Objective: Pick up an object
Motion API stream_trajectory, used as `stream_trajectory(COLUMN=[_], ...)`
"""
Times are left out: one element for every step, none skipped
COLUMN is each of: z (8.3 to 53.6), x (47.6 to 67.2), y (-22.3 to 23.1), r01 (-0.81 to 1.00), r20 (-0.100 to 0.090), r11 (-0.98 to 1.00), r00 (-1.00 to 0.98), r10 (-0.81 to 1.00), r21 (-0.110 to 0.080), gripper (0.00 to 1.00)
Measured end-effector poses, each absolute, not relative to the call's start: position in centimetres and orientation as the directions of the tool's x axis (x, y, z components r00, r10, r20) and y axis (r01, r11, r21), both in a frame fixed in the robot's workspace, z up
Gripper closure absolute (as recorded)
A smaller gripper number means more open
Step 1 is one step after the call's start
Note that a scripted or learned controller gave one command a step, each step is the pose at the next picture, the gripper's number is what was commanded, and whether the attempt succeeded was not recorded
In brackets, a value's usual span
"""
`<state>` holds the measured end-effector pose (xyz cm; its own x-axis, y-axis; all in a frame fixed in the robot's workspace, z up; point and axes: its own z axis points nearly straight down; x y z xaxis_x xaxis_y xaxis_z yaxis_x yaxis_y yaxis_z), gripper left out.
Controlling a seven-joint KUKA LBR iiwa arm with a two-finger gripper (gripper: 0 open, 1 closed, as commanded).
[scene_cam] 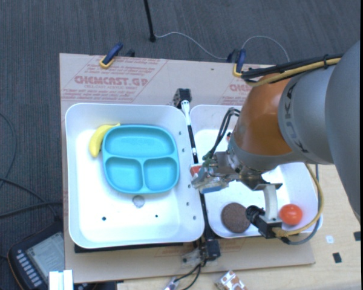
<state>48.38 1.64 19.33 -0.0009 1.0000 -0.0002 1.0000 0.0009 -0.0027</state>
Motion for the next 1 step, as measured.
stream_trajectory(z=[20.26], x=[48.42], y=[1.64], r01=[1.000], r20=[0.000], r11=[0.001], r00=[-0.001], r10=[1.000], r21=[-0.004], gripper=[1.00])
